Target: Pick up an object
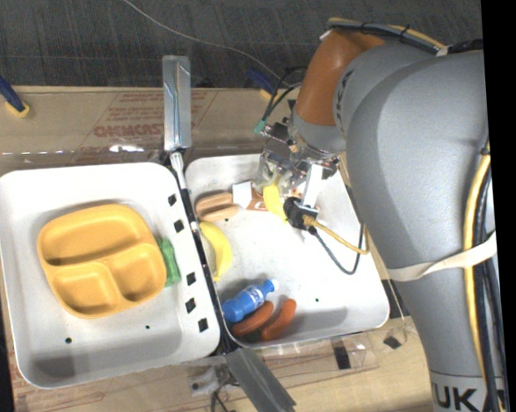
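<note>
Two shallow white bins are seen from above, side by side on a bench lined with brown cardboard (75,117). The left bin (39,348) holds a yellow divided tray (98,256), with a small green object (168,260) touching the tray's right edge.

The grey arm (423,171) is seen reaching in from the right, its bulky body covering the right edge of the right bin (335,301). An orange band (324,73) is visible above the wrist. The wrist is bent downward toward the far part of the right bin, and the gripper (283,186) is lowered there, among cables and small metal fittings. A yellow cable (344,243) is looped from the wrist over the bin floor.

Whether the gripper is open or closed cannot be told, as the tip is hidden in clutter. A yellow object (273,200) is seen just beside the tip, but contact cannot be confirmed.

Other objects lie in the right bin: a hot-dog bun (214,204) near the far left corner, a yellow rounded object (215,250) against the left wall, and, at the near edge, a blue bottle (247,300) lying just beside two reddish sausages (270,319).
</note>
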Controlling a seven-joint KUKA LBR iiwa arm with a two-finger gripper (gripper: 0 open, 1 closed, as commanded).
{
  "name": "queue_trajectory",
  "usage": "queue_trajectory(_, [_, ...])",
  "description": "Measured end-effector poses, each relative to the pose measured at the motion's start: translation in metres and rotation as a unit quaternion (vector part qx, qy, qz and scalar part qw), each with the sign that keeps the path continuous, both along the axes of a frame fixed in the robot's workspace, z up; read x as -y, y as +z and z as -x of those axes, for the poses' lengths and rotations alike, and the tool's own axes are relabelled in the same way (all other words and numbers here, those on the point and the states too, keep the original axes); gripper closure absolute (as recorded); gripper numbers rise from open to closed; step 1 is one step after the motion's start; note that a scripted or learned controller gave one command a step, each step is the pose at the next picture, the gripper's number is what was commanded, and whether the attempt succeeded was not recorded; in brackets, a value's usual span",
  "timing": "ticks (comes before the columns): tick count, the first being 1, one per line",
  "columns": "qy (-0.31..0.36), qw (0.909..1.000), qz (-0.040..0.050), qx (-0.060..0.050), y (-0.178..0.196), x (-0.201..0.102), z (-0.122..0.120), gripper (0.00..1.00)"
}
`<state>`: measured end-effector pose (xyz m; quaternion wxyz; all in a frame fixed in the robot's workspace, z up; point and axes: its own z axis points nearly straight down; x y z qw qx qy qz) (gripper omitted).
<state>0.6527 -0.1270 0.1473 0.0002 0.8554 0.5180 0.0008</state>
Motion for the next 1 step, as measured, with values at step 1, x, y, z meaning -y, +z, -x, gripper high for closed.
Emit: queue_trajectory(1, [0.077,0.9970,-0.0007,-0.002,0.0458,-0.0452,0.0473,1.00])
